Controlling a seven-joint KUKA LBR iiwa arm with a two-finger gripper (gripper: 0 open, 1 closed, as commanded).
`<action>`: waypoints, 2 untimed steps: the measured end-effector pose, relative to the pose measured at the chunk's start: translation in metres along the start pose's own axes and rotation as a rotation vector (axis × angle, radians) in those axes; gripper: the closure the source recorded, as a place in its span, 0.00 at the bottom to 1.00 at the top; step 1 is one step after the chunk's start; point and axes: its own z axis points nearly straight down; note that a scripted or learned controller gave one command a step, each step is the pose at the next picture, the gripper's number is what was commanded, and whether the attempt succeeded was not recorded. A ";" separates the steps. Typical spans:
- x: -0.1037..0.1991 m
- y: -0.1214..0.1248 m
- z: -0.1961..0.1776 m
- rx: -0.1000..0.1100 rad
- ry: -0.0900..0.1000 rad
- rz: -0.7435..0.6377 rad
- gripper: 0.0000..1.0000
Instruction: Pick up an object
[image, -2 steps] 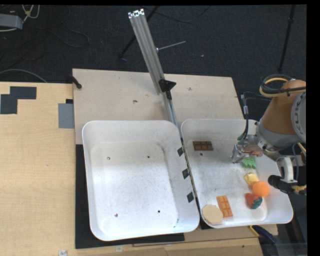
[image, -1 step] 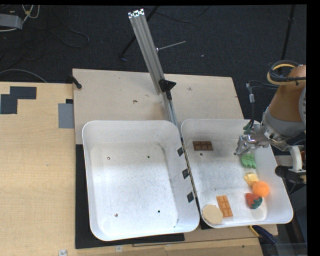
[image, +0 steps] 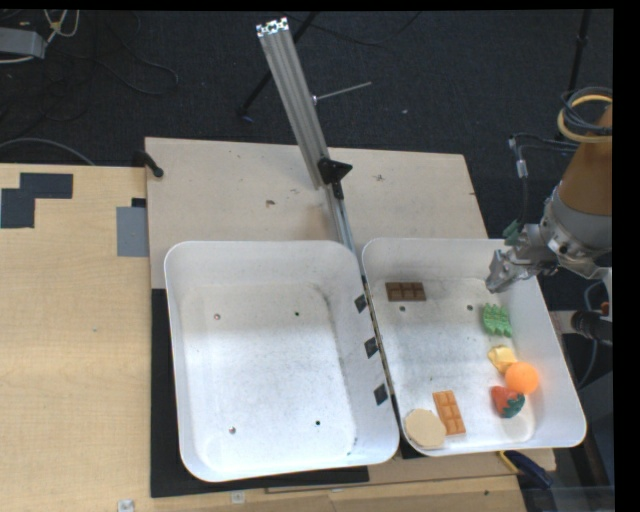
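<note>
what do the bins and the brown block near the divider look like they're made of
The bins look like thin moulded white plastic: smooth, rounded rims, a faint sheen. The brown block looks like matte plastic toy chocolate, judging by its segmented grid; too small to be sure.

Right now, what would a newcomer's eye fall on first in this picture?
Probably the bright toys along the right side of the right bin: an orange ball, a green piece and a red one. Next, the pincer hanging over that bin's far right corner, above the green piece.
</note>
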 end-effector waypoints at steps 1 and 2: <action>-0.001 0.000 -0.023 0.003 0.001 -0.001 1.00; 0.055 0.006 -0.012 0.008 0.004 -0.003 1.00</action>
